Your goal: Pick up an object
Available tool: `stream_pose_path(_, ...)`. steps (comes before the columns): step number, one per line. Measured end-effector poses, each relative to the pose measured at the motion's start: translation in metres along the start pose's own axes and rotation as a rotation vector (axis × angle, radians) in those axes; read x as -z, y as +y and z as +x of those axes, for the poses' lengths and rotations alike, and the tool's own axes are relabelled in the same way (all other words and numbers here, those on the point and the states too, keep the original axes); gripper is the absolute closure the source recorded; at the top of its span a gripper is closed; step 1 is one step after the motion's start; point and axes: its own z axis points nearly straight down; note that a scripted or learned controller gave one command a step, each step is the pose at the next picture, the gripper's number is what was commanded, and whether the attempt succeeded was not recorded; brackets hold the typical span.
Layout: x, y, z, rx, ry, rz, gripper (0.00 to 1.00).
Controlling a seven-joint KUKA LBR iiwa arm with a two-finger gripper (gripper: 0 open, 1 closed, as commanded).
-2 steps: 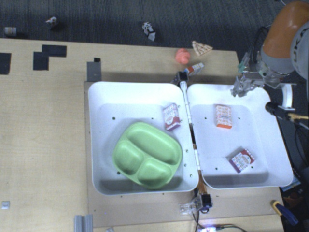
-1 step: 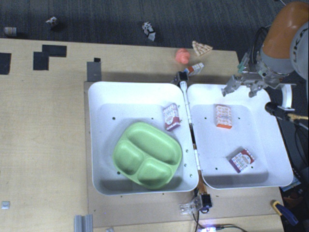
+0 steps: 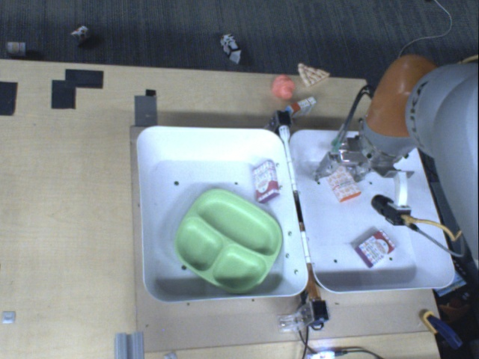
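My gripper (image 3: 338,164) hangs low in the back part of the right bin (image 3: 419,275), and the arm comes in from the right. Just in front of it an orange-and-white packet (image 3: 345,186) lies on the bin floor, touching or nearly touching the gripper tip. Near the front right corner of the same bin lies a dark red packet (image 3: 373,248). In the left bin (image 3: 157,200) a green divided plate (image 3: 228,238) rests tilted, and a small red-and-white packet (image 3: 266,180) sits behind it by the right wall.
Behind the bins on the bench are a pink ball (image 3: 283,87), a toy pizza slice (image 3: 313,74) and a small red-and-white item (image 3: 302,106). A ridge (image 3: 298,208) divides the two bins. Small scraps lie on the dark floor beyond.
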Motion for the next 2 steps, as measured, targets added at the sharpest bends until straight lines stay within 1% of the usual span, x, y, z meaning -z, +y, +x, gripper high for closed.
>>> stream_pose_path(1, 0.012, 0.002, 0.001, 0.002, 0.000, -0.005, 1.00)
stream_pose_path(2, 0.101, -0.048, 0.060, 0.001, 0.002, 0.000, 1.00)
